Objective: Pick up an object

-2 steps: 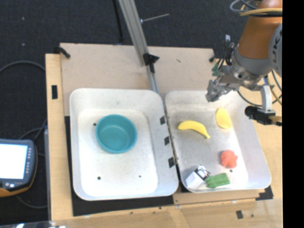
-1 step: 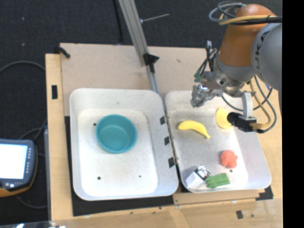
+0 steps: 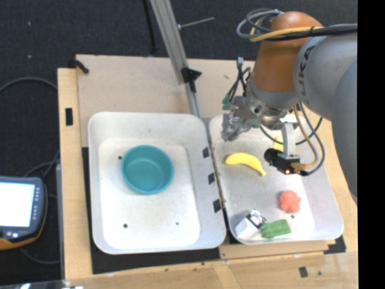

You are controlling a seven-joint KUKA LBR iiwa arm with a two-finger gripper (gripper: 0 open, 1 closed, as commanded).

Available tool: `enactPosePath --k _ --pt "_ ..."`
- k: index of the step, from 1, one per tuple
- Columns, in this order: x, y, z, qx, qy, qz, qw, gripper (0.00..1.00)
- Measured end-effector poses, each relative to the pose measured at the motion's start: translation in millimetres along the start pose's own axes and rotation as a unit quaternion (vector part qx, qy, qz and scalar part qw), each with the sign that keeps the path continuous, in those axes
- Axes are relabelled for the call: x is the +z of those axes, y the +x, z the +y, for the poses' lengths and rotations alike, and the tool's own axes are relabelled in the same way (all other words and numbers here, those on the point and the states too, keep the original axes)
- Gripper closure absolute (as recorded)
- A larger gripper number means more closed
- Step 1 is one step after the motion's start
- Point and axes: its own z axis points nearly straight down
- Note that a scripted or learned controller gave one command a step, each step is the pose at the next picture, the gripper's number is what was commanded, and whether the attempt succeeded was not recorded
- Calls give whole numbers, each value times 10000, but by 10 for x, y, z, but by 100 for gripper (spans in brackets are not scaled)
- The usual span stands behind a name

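Note:
In the right bin [image 3: 319, 215] lie a yellow banana [image 3: 245, 162], a red-orange lumpy object [image 3: 290, 201], a green block [image 3: 276, 229] and a small white and grey object [image 3: 248, 223]. A teal bowl [image 3: 147, 168] sits in the left bin [image 3: 108, 137]. My gripper [image 3: 231, 129] hangs over the right bin's upper left corner, just above and left of the banana, apart from it. Nothing shows between its fingers.
A slanted metal pole [image 3: 174, 47] rises from behind the bins, close to the gripper's left. A black cable fitting [image 3: 283, 160] hangs from the wrist over the right bin. A tablet [image 3: 18, 209] lies off the bench at the far left.

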Motion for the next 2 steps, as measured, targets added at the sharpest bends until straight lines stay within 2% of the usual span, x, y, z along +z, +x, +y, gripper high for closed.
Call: enactPosePath --k 2 --pt "41 1092 -138 -13 -4 12 10000 100"
